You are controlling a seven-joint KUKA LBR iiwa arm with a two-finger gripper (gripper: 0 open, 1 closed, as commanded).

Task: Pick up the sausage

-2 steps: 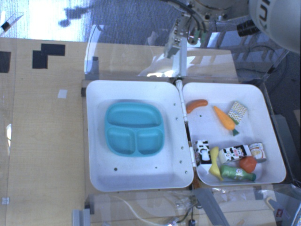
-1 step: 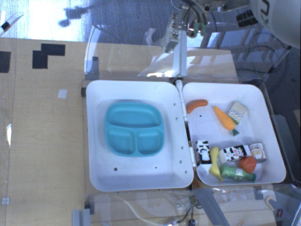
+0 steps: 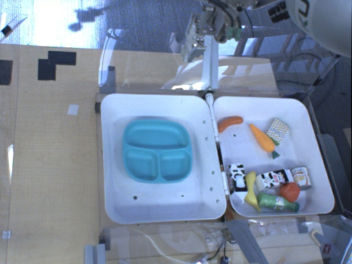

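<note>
Sausage (image 3: 230, 123) lying in the right bin (image 3: 313, 142), upper-left corner, long axis roughly left-right, right end tilted slightly up, gripper (image 3: 204, 34) high above the bins, jaws' opening impossible to tell

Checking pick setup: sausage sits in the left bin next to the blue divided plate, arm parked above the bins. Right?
Not quite. The camera view shows the sausage in the right bin, at its upper left corner near the carrot. The blue divided plate sits in the left bin. The rest holds.

I'm seeing 2 smooth white plastic bins (image 3: 159, 210), a glossy blue plastic divided plate (image 3: 157, 149), and a shiny orange-brown sausage (image 3: 230, 123) on matt pale wood bench (image 3: 49, 147).
</note>
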